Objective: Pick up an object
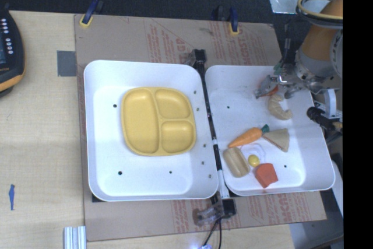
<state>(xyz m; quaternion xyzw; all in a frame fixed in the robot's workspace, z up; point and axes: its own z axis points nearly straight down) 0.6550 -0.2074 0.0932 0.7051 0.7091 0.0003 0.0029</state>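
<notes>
The right bin [239, 84] holds a carrot [247, 136], a tan wedge [278, 139], a bread roll [236, 162], a fried egg [253, 158], a red block [266, 175] and a pale beige piece [278, 109]. My gripper [274, 88] hangs low over the far right part of this bin, just above and left of the beige piece. Nothing shows between its fingers. The left bin [99, 125] carries a yellow divided plate [158, 120].
The arm's grey body with its orange band [319, 38] fills the right edge beside the right bin. A black clip [200, 57] sits between the bins at the far side. A dark handheld controller [9, 46] lies at the bench's left.
</notes>
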